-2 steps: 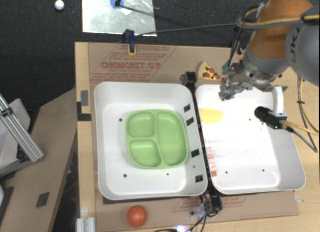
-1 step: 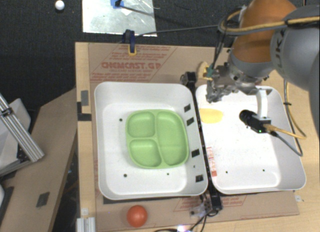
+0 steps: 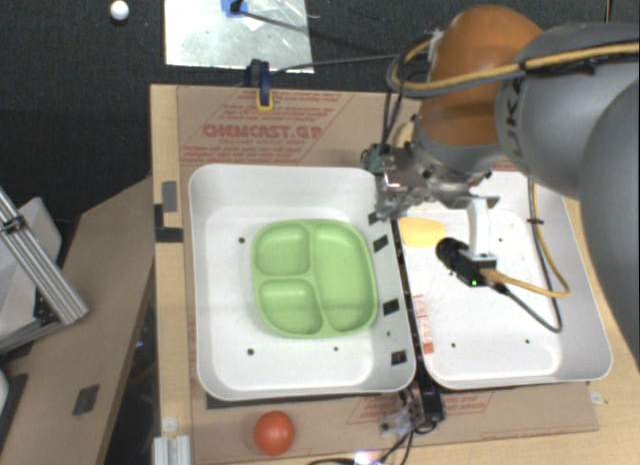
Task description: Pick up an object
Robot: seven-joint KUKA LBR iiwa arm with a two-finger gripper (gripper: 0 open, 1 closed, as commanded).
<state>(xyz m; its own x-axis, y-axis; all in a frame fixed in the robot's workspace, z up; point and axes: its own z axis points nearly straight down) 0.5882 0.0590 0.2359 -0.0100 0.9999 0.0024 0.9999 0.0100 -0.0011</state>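
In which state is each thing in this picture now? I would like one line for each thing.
green divided plate: lying flat, hollow side up, in the left bin
yellow thing: lying in the right bin, partly hidden under the gripper
orange ball: resting on the bench, outside both bins
gripper: low over the yellow thing; whether it holds anything cannot be seen
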